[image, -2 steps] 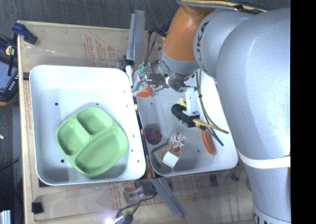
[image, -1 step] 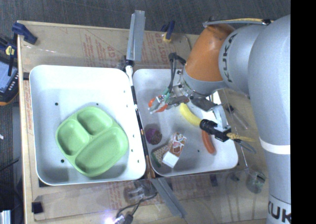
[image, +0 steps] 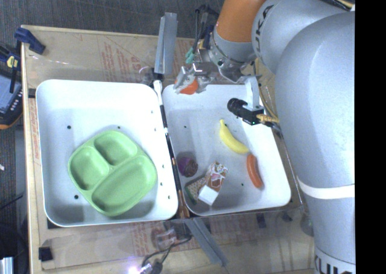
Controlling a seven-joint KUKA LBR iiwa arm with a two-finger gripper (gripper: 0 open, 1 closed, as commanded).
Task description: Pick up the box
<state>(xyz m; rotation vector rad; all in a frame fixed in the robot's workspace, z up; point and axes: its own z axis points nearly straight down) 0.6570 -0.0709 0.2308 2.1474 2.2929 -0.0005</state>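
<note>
Currently the claw (image: 192,79) is hovering at the right bin's (image: 274,197) far rim, its grip unreadable, while the box (image: 211,186) is lying well toward the near edge.

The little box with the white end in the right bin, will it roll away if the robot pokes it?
Probably not: the small printed cardboard box has flat sides, so it would more likely slide. It looks light, so a nudge could spin it. It lies tilted against a dark purple ball, which might roll instead.
</note>
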